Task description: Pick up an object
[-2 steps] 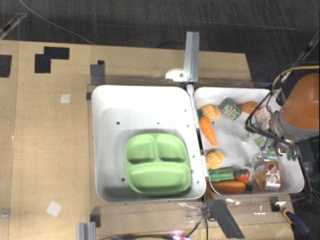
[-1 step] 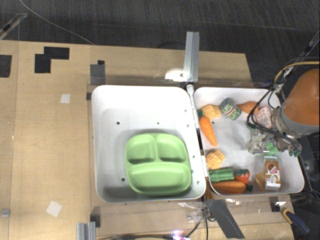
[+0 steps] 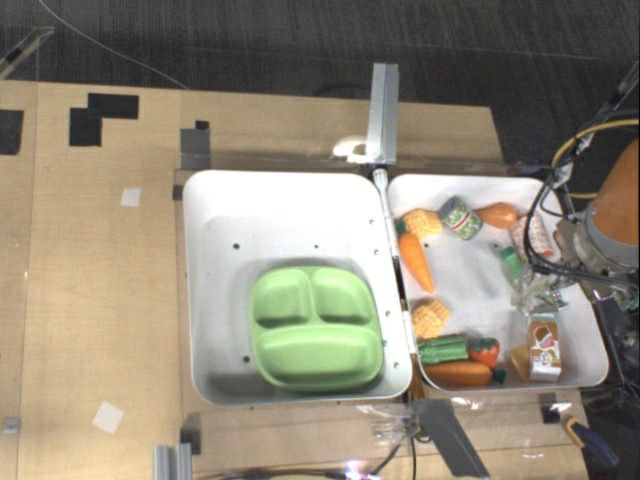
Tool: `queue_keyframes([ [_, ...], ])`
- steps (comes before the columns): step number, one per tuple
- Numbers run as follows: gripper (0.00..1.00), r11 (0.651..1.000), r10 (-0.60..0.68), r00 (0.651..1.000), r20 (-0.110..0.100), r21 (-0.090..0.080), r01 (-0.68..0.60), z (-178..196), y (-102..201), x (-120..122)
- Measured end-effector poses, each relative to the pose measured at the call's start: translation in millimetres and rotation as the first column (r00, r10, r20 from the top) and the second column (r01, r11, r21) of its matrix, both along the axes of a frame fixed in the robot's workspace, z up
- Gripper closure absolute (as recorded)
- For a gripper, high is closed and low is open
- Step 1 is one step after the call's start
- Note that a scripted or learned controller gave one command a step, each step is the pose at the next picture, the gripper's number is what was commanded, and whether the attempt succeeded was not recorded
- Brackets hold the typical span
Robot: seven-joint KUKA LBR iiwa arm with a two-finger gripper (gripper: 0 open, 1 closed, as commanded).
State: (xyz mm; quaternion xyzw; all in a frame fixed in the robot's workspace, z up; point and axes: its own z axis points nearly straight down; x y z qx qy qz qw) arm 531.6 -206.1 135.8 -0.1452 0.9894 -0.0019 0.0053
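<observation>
— Where are your jaws [image 3: 535,293]?
— Low over the right bin [image 3: 470,268], near its right wall; whether they're apart, you can't tell.
— And the nearest object?
— Your small juice carton [image 3: 543,348] lies just below them; a green item [image 3: 511,261] sits just left.

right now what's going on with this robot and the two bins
A grey arm reaches in from the right, its end effector low over the right bin, which holds toy food: a carrot, two corn pieces, a can and a small carton. Nothing is visibly held. The left bin holds a green divided tray.
</observation>
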Motion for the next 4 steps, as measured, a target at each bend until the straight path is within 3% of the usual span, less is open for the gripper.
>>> queue_keyframes([
  [1,0.0,1.0,0.0,1.0,0.0,0.001,0.0,0,0,0],
  [2,0.0,0.998,-0.07,0.998,0.009,-0.001,0.07,-45,0,-19],
  [3,0.0,0.997,-0.08,0.997,0.007,0.003,0.08,-46,33,41],
  [4,0.0,0.998,-0.067,0.998,0.006,0.001,0.067,-45,20,-4],
])
